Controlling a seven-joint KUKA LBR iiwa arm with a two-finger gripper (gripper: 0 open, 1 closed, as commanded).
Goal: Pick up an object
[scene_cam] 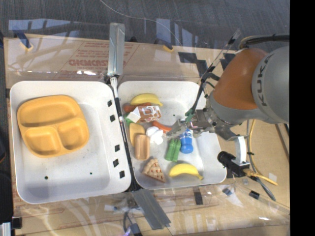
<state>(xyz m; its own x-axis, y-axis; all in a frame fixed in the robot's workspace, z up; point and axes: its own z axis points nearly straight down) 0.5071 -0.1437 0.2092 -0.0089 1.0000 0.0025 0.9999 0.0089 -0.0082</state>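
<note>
Nearest, at frame bottom, a yellow plastic banana [185,170] lies in the right white bin [206,176]. Left of centre, the left white bin [64,181] holds an orange sectioned plastic tray [51,124]. Right of centre, the gripper [184,130] hangs over a small blue bottle [186,144] beside a green plastic piece [173,150]; whether it grips anything, I cannot tell.

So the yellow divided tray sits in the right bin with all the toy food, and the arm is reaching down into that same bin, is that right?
Not quite. The camera view shows the yellow divided tray alone in the left bin. The toy food, such as the two bananas and the pizza slice, lies in the right bin, and the arm is indeed reaching down into that right bin.
</note>
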